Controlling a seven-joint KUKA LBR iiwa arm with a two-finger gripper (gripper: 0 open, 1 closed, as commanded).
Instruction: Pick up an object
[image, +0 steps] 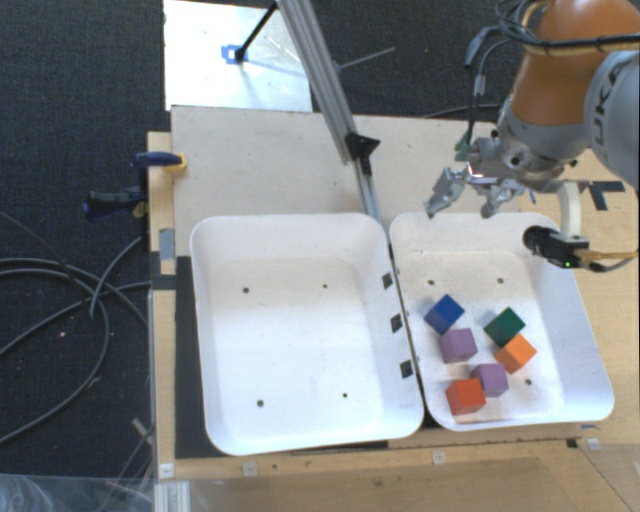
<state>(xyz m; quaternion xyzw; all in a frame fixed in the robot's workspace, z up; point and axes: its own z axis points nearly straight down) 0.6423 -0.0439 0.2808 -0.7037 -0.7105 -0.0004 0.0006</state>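
Note:
The right bin (565, 285) holds several small blocks near its front: a blue one (445, 313), a dark green one (505, 325), an orange one (516, 353), two purple ones (458, 345) (490, 379) and a red one (465, 396). My gripper (468, 200) hangs over the far rim of the right bin, well behind the blocks. Its fingers are spread apart and nothing is between them.
The left bin (215, 300) lies beside the right one. A slanted metal pole (330, 85) crosses the bench behind the bins. A blue and yellow clamp (150, 160) grips the bench's left edge.

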